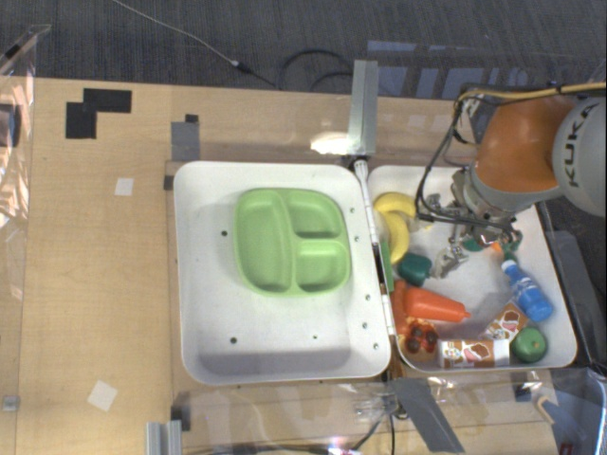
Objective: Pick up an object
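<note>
Camera view: tool (453,257) above right bin (560,282).

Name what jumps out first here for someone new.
The green divided plate, alone in the middle of the left bin. Next, the arm's orange band, with the tool hanging over the crowded right bin, where a banana, a carrot and a blue bottle lie.

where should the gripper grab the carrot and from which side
Grip the carrot across its thick middle, coming straight down from above. It lies flat in the right bin, pointing toward the view's right, so its long sides are the ones to pinch. The green block sits close by its blunt left end and the snack packet lies just below, so the tapered right half probably offers more room.
</note>
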`<state>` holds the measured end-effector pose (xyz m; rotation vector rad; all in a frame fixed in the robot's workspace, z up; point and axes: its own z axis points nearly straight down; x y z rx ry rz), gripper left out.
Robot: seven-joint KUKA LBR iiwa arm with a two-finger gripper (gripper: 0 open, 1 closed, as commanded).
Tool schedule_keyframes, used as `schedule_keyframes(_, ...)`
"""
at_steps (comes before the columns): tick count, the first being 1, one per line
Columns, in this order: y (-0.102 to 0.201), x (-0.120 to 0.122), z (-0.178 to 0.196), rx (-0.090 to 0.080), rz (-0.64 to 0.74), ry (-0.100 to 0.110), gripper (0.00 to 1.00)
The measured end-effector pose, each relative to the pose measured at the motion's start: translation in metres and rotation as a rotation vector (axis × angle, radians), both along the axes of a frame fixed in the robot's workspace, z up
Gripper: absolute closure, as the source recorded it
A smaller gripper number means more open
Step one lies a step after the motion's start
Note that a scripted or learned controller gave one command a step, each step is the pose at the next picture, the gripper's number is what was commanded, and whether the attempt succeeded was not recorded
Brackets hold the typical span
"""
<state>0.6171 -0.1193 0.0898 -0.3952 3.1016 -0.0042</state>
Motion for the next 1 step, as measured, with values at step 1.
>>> schedule_keyframes(1,0.027,-0.0215,0.0008,-0.001,-0.129,-0.001,0.0)
